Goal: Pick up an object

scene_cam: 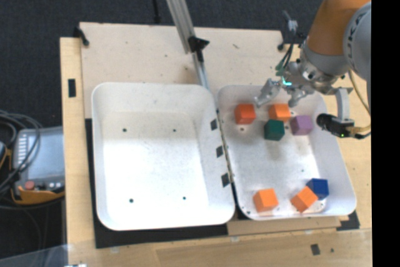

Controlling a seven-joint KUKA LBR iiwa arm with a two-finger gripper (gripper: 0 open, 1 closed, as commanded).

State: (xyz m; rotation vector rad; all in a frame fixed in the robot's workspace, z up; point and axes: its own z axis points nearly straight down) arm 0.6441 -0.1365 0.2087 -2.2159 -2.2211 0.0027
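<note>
The gripper (281, 93) is seen spread open, nothing between its fingers, above the far edge of the right bin (331, 166), where an orange cube (245, 114) and a second orange cube (280, 112) are found just below it.

The desk (137, 50) is a pale wooden board, scuffed and speckled, with small black marks near its left edge and along its front. Directly on it lie two shallow white bins side by side, touching along their inner rims: the left bin (100, 153) and the right bin (340, 181), with a dark mat (94, 222) showing under the left one's front and left edges. A slanted metal rail (178, 6) comes down to the desk behind the bins.
</note>
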